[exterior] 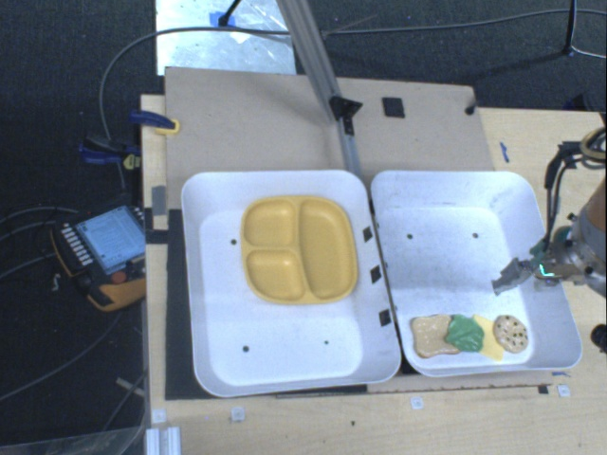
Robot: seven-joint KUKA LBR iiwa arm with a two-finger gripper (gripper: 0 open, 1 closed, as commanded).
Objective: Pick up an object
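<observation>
Near edge of right bin: toast, green piece, yellow slice, cookie in a row, touching. Left bin carries yellow divided plate. Tool sits just above cookie at right bin's right wall, nothing seen gripped; can't tell its state.

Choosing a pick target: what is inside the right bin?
In the right bin, along its near edge: a toast slice, green leaf, yellow piece and cookie. The leaf hides part of the yellow piece.
</observation>
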